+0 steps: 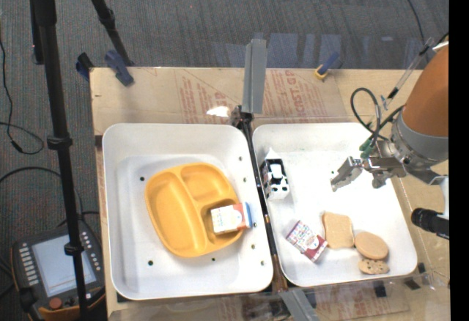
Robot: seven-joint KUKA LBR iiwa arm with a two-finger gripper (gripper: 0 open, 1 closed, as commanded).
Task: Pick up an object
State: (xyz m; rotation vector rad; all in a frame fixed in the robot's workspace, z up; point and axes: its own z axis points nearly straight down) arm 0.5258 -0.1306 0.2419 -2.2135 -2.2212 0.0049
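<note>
Gripper (344, 176) hangs above the right bin (311, 138), over bare white floor near its middle, reached in from the right on the grey arm (429, 103). It carries nothing that I can make out — whether its fingers stand apart or together cannot be told at this size.

Candidates in this bin lie apart from it: a black-and-white carton (275, 179) against the left wall, a small pink packet (306, 240) toward the front, and a slice of toast (338, 229) touching a round biscuit (371, 245), with a chocolate-chip cookie (374, 266) just below that. The left bin (124, 165) holds a yellow divided plate (172, 206) with a small box (228, 219) resting on it.

Risks, as I judge them: a straight descent from here closes on empty floor. The toast, biscuit and cookie are flat and crowded — fingers may skid over them or nudge two at once. The carton sits hard against the wall, so one finger could strike the rim. The packet looks tilted and light, likely to slip sideways when pinched.
</note>
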